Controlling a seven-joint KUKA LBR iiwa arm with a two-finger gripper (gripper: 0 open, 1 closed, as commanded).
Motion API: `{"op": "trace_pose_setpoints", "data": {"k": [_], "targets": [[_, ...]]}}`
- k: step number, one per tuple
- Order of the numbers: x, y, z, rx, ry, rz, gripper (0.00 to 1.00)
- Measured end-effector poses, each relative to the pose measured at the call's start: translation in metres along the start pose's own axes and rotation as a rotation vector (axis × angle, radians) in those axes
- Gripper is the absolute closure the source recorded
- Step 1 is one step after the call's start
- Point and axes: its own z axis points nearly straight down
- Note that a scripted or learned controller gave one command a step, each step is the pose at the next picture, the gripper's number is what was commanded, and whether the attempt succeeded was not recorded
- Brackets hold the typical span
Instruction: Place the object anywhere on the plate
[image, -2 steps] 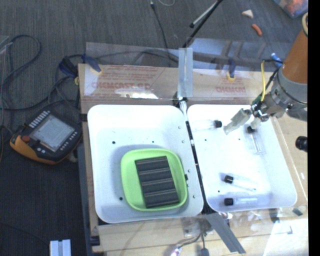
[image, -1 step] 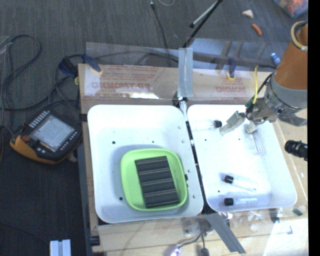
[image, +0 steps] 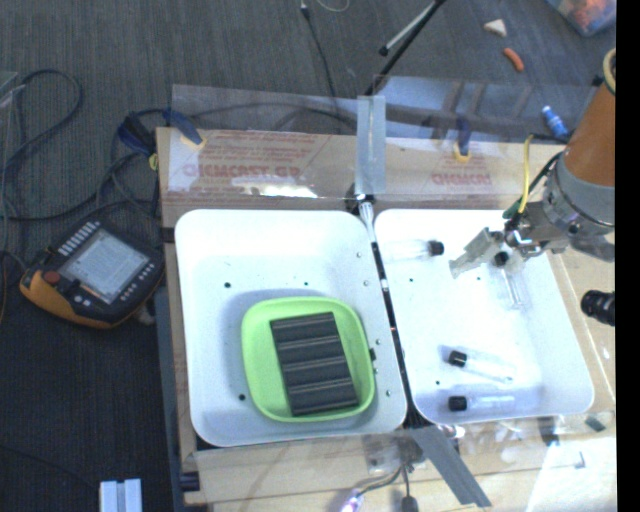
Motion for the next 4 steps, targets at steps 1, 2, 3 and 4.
{"op": "trace_pose_setpoints", "data": {"k": [1,2,3,4], "targets": [[-0.023,-0.025,-0.03,-0.001,-0.001,0.102,0.0],[0.015,-0.002,-0.111,-0.002,-0.001,0.047,0.0],[0.014,-0.002,-0.111,-0.001,-0.002,0.048,0.0],[-0.004,0.031,-0.122,-0.002,-0.003,-0.056,0.0]]}}
